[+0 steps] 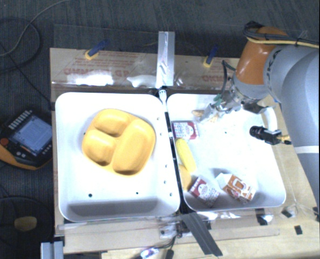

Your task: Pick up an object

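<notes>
The gripper [220, 106] is hovering low over the right bin [267, 166], probably seeking a target; the small carton [183, 129] is lying just left of it.

You see a yellow sectioned dish [118, 140] in the white left bin [68, 198], and an orange-white carton [238, 188] near the right bin's [267, 166] front edge.

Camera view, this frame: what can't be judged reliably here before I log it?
- Hand: small and blurred at the right bin's far edge; open or shut, can't tell.
- Small object beside the hand: too blurred to identify, or to say if they touch.
- Two cartons near the front wall: labels unreadable.
- Arm: cut off by the right edge.
</notes>
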Tool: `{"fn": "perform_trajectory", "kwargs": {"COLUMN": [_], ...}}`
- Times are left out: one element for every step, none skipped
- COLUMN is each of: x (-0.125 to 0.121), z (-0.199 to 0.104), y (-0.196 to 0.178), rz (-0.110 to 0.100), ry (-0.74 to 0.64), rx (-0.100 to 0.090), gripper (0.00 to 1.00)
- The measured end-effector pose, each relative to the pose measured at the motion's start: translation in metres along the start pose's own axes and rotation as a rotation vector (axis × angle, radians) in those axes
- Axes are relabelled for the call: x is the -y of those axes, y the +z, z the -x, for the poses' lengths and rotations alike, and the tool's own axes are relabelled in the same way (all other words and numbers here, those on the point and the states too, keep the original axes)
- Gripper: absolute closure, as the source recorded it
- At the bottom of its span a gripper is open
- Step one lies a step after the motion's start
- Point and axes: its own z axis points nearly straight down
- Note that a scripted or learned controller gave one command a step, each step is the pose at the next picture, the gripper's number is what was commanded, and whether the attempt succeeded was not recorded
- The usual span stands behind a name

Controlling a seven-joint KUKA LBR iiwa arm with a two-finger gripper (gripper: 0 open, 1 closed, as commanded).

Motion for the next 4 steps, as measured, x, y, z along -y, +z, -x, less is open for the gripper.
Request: {"fn": "perform_trajectory", "kwargs": {"x": [0.034,0.041,0.077,0.030], "z": [-0.070,-0.133,-0.157,-0.105], "y": [-0.127,-0.114,-0.129,-0.131], "rz": [-0.001,-0.004,-0.004,-0.004], "ry": [0.093,0.177,0.203,0.219], "rx": [-0.008,-0.010,-0.011,-0.009], "gripper": [1.00,1.00,1.00,1.00]}}
